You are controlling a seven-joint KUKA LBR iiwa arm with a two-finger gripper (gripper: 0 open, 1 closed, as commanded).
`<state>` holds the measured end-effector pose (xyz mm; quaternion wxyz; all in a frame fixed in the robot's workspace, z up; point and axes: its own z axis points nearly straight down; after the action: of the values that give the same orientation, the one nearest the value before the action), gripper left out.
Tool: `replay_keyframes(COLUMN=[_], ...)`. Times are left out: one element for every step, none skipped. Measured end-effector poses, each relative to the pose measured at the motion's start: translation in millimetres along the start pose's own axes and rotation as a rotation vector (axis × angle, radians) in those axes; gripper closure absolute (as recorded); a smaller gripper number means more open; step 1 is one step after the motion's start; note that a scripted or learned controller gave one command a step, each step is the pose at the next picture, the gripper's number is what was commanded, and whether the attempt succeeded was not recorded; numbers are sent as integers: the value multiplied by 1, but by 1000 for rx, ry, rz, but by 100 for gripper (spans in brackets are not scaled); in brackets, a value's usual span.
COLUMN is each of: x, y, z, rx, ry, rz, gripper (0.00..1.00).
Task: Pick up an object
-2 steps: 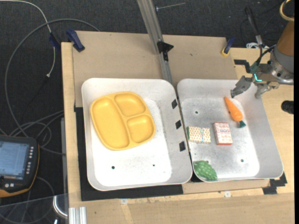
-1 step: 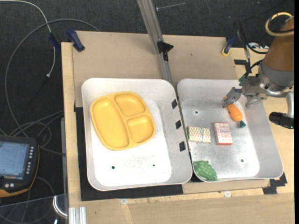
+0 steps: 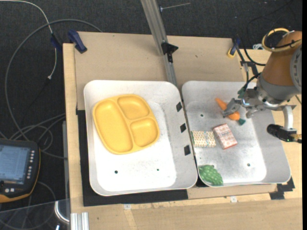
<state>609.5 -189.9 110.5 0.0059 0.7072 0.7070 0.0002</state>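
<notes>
1 camera looks down on the desk [image 3: 120,47] from above, at a slant, with the far edge toward the top of the frame and the near edge toward the bottom; it sits far enough back to take in both white bins, the left bin [image 3: 96,176] and the right bin [image 3: 268,166], side by side, plus dark floor [image 3: 29,56] around; the arm [image 3: 280,66] enters from the right side.

A metal pole [image 3: 156,20] is slanting over the worktop [image 3: 120,56], blue clamps [image 3: 76,41] are gripping its far edge, and a handheld screen [image 3: 17,166] is lying beside it among cables [image 3: 33,13].
</notes>
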Motion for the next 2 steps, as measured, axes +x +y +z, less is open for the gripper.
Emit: replay_keyframes(x=[0,1], y=[0,1], z=[18,6], rx=[11,7], ry=[8,8], rz=[-1,-1], gripper=[0,100])
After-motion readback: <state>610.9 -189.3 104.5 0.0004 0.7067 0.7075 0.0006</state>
